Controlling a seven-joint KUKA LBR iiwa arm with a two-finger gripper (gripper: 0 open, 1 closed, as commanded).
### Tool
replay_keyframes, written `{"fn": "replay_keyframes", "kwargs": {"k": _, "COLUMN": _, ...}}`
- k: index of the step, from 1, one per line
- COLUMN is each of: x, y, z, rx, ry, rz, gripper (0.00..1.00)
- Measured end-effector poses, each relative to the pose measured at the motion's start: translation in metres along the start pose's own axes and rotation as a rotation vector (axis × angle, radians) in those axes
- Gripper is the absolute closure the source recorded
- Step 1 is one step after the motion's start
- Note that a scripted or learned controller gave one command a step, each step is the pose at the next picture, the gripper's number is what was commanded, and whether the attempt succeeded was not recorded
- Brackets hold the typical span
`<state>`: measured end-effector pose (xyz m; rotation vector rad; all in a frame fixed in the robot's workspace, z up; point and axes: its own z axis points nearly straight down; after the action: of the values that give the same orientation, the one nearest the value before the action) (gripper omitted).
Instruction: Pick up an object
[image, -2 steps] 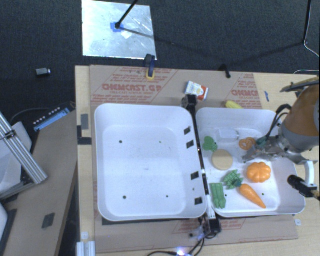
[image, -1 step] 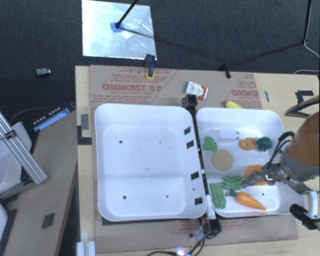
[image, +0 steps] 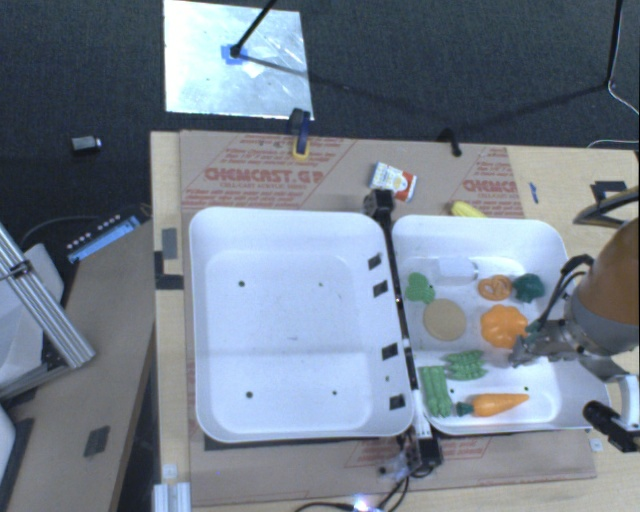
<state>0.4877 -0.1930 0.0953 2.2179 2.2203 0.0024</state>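
Note:
The right bin (image: 545, 238) holds several toy foods. Among them are an orange pepper (image: 502, 325), a carrot (image: 497, 404), a tan round disc (image: 445, 320) and a light green broccoli piece (image: 418, 290). There are also a small orange piece (image: 494, 288), a dark green piece (image: 528, 287), a green pea pod (image: 465, 363), a green ridged piece (image: 435, 390) and a pale white item (image: 455, 267). My gripper (image: 532, 346) reaches in from the right, low in the right bin, just right of and below the orange pepper and above the carrot.
The left bin (image: 290, 320) lies beside the right one, with black clips along the shared edge. Behind the bins on the cardboard lie a yellow item (image: 466, 210), a small red and white packet (image: 392, 180) and a yellow clamp (image: 299, 135).

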Motion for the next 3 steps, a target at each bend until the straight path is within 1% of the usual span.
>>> {"fn": "replay_keyframes", "kwargs": {"k": 1, "x": 0.073, "y": -0.001, "z": 0.011, "rx": 0.004, "ry": 0.005, "rz": -0.008, "gripper": 1.00}}
{"fn": "replay_keyframes", "kwargs": {"k": 2, "x": 0.161, "y": 0.078, "z": -0.096, "rx": -0.012, "ry": 0.002, "rz": -0.014, "gripper": 1.00}}
{"fn": "replay_keyframes", "kwargs": {"k": 3, "x": 0.089, "y": -0.004, "z": -0.030, "rx": 0.011, "ry": 0.003, "rz": 0.007, "gripper": 1.00}}
